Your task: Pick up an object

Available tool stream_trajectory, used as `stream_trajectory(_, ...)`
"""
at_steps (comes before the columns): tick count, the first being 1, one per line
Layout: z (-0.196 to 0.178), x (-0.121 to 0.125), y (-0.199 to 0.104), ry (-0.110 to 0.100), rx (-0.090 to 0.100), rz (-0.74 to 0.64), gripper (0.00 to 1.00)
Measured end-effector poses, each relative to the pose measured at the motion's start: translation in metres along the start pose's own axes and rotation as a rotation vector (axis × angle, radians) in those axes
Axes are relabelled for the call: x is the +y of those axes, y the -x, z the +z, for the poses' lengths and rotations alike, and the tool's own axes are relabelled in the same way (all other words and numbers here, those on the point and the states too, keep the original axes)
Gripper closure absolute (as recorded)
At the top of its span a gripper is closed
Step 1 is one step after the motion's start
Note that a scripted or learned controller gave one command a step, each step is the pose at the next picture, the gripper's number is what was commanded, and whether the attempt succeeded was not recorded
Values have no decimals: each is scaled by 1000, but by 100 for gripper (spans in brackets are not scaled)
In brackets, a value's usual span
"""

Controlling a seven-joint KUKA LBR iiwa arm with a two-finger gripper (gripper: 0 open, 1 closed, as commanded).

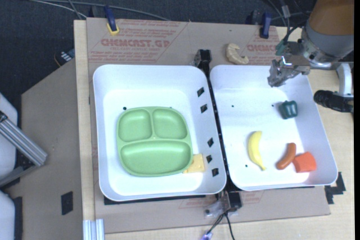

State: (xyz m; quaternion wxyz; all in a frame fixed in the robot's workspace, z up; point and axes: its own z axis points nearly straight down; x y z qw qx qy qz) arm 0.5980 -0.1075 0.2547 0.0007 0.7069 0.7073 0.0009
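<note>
- In the left bin (107,121) lies a green tray (154,141) with a yellow wedge (196,164) touching its lower right corner.
- In the right bin (236,87), the banana (256,149) looks my best pick: light, slightly soft, smooth-skinned. Its long axis runs roughly top to bottom, gently curved. I would grip across its thick middle.
- Right of it lie a sausage (286,155), tilted up to the right, and an orange block (305,162) touching it.
- A teal piece (288,110) sits higher, nearest me.
- My gripper (279,74) hangs over the bin's upper right; whether the jaws are wide or narrow I cannot tell.
</note>
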Motion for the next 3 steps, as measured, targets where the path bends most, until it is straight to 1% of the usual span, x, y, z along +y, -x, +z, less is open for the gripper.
stream_trajectory(1,-5,7,-52,0,1,-5,100)
stream_trajectory(2,-6,14,-97,-1,1,-3,100)
stream_trajectory(3,-7,26,-151,0,0,-4,100)
